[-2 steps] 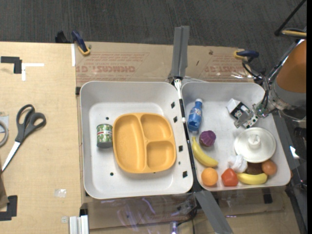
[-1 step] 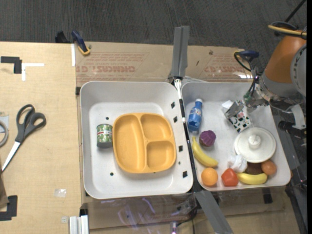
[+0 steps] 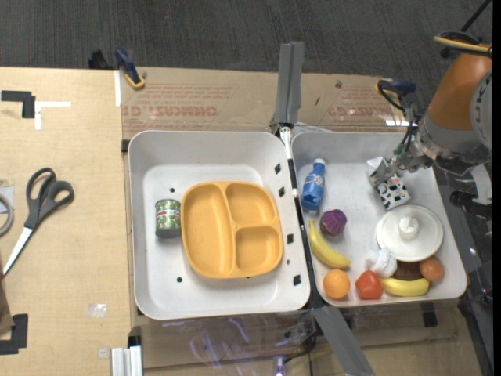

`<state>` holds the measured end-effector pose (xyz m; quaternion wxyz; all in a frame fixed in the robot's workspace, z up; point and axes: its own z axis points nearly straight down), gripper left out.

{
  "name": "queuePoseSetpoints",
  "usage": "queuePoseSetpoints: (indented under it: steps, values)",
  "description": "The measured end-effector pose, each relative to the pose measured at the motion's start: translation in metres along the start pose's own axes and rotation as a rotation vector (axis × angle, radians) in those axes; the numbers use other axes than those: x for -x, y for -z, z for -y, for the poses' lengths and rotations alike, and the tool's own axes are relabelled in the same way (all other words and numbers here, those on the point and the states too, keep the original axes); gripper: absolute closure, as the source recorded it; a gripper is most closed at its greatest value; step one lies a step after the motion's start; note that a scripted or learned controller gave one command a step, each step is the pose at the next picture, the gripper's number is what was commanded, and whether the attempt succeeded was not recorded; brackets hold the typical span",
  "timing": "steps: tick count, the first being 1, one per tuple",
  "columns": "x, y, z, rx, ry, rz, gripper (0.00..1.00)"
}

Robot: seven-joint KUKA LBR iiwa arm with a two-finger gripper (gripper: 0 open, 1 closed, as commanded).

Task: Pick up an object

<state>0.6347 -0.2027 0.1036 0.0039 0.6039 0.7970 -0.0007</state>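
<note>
I have the arm [image 3: 462, 100] reaching in over the upper right corner of the right bin [image 3: 356, 151], with the claw [image 3: 389, 180] low near the bin floor. It sits right at a small black-and-white patterned block [image 3: 394, 194], touching it or just above it; from this slanted view I cannot tell which, and I cannot tell what state the claw is in.

My judgement is that the pick is not yet done. Nothing is lifted: every object I see lies on a bin floor. The patterned block is the likely target, being the only thing under the claw. The blue bottle [image 3: 312, 185], purple ball [image 3: 333, 222], banana [image 3: 326, 246], orange [image 3: 337, 283], and white lidded pot [image 3: 409, 233] rest elsewhere in the same bin. The yellow divided tray [image 3: 232, 229] and small green can [image 3: 167, 217] lie in the left bin [image 3: 149, 163], well apart from the claw.

What remains, as I read it, is to secure the block and raise it.
</note>
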Motion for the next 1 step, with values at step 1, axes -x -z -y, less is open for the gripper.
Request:
queuePoseSetpoints:
  steps: [1]
  values:
    - [-0.0599, 0.1156, -0.0432, -0.003, -0.03, -0.005, 1.0]
